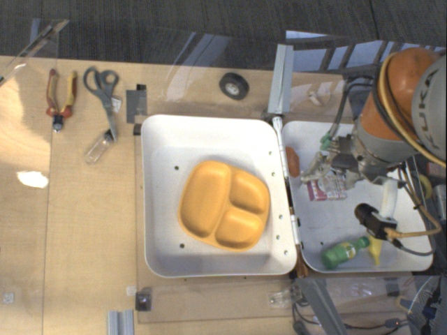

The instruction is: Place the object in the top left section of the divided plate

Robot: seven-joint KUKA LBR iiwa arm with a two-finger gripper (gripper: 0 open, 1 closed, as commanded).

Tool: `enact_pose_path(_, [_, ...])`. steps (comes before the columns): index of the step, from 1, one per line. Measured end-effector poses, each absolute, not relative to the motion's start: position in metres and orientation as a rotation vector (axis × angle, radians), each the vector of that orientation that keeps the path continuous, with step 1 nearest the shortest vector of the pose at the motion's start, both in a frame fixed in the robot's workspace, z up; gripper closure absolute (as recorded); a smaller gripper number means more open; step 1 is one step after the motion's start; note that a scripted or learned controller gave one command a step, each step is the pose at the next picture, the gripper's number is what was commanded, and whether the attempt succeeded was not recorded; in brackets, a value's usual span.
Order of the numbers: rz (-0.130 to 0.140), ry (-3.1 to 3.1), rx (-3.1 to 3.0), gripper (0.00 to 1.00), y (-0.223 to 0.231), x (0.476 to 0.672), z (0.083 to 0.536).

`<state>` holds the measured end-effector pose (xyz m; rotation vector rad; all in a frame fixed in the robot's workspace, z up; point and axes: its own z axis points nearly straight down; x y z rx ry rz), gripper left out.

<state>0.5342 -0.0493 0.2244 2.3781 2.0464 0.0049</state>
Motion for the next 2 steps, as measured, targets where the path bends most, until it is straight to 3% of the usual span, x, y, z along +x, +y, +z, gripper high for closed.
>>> enact_pose_path(1, [0.002,2.017,2.407,1.0,0.0113,0.5553,0.1835])
enact_pose_path(2, [0.003,2.017,2.407,0.0,0.0112,0.5554,0.1838])
